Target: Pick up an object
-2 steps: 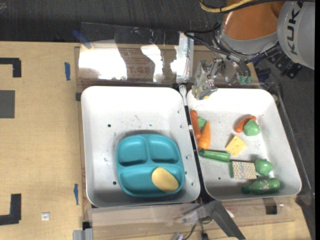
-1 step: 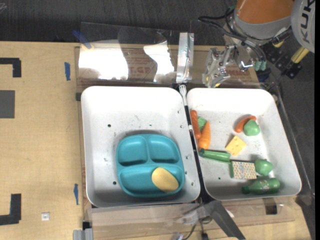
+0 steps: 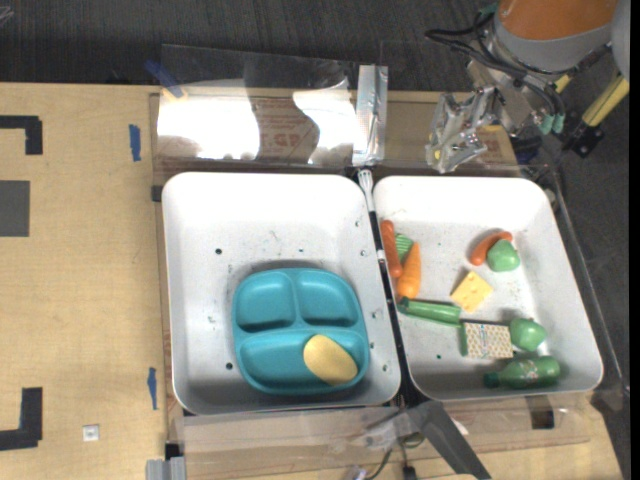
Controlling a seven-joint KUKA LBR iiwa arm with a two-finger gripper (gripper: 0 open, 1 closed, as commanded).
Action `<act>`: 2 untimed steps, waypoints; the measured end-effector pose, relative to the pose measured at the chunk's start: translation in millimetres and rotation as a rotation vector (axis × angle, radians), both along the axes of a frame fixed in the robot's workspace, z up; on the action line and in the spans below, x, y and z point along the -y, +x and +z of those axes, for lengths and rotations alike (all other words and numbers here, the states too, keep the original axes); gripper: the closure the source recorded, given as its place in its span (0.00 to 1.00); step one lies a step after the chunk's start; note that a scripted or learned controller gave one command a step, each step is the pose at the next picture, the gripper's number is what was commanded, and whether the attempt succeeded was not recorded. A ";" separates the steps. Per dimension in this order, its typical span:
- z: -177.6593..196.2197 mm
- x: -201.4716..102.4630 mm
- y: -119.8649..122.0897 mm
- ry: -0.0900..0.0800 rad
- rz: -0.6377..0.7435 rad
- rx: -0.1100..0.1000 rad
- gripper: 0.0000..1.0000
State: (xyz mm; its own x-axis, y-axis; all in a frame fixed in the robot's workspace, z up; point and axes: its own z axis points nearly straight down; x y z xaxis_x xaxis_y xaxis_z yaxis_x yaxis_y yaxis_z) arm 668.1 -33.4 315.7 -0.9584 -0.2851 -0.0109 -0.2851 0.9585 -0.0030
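Here you see the grey arm's metal two-finger hand (image 3: 458,146) hanging above the back rim of the right shallow white bin (image 3: 570,258), over the counter (image 3: 80,268) strip behind it; you cannot tell from this slant how far it is spread, and nothing shows in its grip. Below it in that bin lie an orange carrot (image 3: 408,263) against the left wall, a yellow cheese wedge (image 3: 472,292) near the middle, a green-and-orange round vegetable (image 3: 497,252) towards the back, a long green bean-like piece (image 3: 432,311), a small patterned card (image 3: 487,340), and a dark green bottle-shaped toy (image 3: 524,372) near the front rim. In the left white bin (image 3: 200,228) sits a teal compartment tray (image 3: 297,330), with a yellow oval lump (image 3: 330,358) in its front right section.
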 end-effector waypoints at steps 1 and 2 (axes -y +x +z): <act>-7.1 11.6 -0.4 0.000 0.081 -0.006 1.00; -16.8 22.3 -0.4 0.000 0.159 -0.007 1.00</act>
